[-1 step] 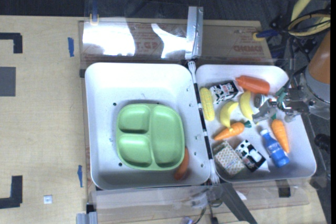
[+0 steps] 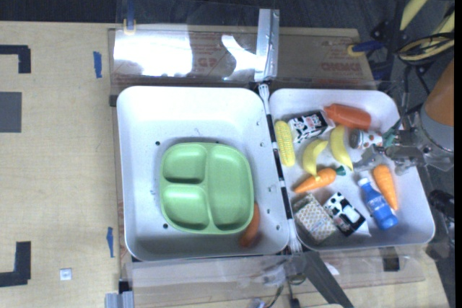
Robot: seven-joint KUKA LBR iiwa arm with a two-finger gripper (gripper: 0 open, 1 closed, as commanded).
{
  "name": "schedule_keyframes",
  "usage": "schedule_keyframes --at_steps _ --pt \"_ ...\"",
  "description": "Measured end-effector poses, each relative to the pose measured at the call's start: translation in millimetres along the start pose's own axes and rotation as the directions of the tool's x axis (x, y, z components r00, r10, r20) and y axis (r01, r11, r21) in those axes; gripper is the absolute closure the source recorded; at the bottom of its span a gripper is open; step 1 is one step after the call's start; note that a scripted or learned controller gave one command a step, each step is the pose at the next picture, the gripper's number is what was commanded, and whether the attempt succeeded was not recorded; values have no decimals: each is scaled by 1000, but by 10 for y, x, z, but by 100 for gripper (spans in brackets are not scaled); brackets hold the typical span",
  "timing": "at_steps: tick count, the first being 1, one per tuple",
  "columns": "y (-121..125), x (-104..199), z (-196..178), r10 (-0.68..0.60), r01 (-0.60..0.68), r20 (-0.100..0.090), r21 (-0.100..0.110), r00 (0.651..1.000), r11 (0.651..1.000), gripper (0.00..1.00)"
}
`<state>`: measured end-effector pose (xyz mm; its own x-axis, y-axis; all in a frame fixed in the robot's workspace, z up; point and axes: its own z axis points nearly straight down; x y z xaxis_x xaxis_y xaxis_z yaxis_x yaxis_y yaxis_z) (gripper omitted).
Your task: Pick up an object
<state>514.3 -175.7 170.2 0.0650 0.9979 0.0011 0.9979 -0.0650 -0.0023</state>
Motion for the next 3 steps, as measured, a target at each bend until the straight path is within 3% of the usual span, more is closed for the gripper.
schedule_keyframes --at_steps 1,2,3 --pt "205 -235 750 23 -23 -4 -5 1000 1000 0" --pt "201 -255 659 27 -27 -2 -6 1000 1000 100" --pt "657 193 -393 86 -86 2 -3 996 996 100"
